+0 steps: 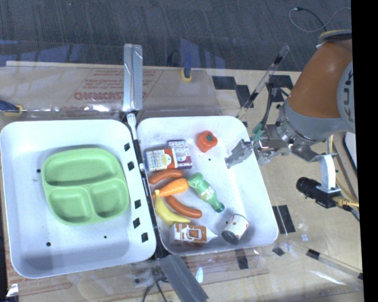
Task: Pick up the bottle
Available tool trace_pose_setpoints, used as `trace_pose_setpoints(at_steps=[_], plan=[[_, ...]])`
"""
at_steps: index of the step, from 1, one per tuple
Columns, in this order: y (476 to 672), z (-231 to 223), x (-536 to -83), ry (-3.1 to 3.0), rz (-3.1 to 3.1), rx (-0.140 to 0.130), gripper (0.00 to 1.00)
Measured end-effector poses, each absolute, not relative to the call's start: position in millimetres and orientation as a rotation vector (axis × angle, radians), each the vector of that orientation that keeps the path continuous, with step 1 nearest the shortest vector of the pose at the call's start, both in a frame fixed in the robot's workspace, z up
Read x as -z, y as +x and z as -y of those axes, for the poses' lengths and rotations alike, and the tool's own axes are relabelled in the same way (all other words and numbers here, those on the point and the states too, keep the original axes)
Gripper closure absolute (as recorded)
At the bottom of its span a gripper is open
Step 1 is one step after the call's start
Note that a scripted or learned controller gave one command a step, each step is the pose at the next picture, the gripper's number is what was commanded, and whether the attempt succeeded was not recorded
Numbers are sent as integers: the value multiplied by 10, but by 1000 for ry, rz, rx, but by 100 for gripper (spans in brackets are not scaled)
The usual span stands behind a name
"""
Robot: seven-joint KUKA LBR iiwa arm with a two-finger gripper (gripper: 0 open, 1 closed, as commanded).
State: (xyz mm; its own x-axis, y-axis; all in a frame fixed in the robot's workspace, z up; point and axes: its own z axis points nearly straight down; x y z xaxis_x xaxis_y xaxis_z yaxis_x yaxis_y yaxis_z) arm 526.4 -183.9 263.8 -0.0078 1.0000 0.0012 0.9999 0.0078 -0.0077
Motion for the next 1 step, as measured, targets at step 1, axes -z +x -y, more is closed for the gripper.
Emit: trace_pose_setpoints(at_steps=[1], plan=[[5263,2101,-3261,-2177,2261,-4,0]])
